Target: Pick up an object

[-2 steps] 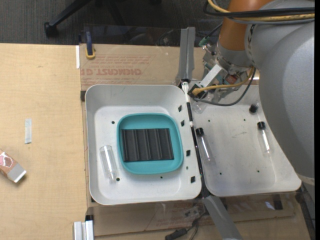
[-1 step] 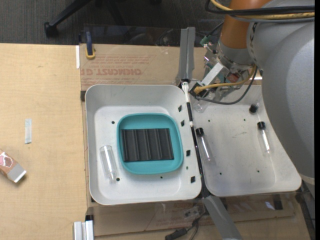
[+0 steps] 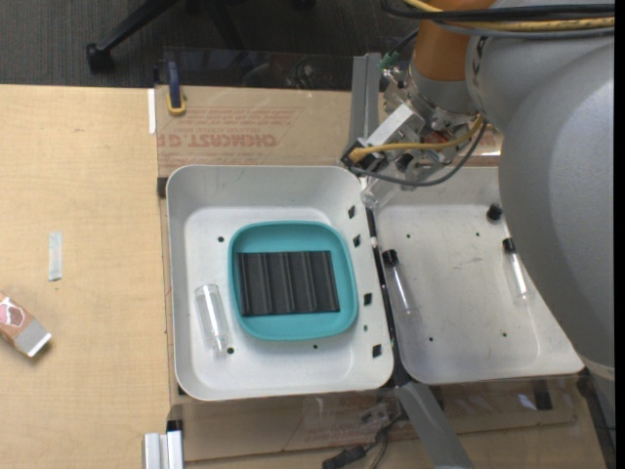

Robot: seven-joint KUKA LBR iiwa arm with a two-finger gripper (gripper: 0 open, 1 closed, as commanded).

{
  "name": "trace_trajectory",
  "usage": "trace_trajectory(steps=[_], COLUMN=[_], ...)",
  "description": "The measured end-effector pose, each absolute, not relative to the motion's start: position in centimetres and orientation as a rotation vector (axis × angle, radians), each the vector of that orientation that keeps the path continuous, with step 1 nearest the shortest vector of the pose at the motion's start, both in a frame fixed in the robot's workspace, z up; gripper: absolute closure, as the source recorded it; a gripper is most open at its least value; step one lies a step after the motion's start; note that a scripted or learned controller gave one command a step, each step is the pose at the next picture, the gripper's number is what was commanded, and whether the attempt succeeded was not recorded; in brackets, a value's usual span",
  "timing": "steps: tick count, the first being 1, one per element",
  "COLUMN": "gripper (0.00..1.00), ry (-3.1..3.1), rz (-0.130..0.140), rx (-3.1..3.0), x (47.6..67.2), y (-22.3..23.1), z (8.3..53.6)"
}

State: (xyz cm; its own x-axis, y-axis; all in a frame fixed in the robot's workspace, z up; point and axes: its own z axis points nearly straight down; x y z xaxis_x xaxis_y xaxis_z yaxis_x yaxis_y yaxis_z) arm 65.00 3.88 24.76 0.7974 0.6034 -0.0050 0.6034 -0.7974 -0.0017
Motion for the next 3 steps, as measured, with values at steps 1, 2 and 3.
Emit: trace_trajectory(steps=[1, 2, 3], gripper=[1.0, 1.0, 1.0], ry=[-0.657, -0.428, -0.316], rz=[0.008, 0.007, 0.011], rx=[-3.072, -3.113, -3.124], x=[60.9, 60.7, 51.3], y=[2.0, -7.0, -11.1], z=[26.6, 28.7, 21.1])
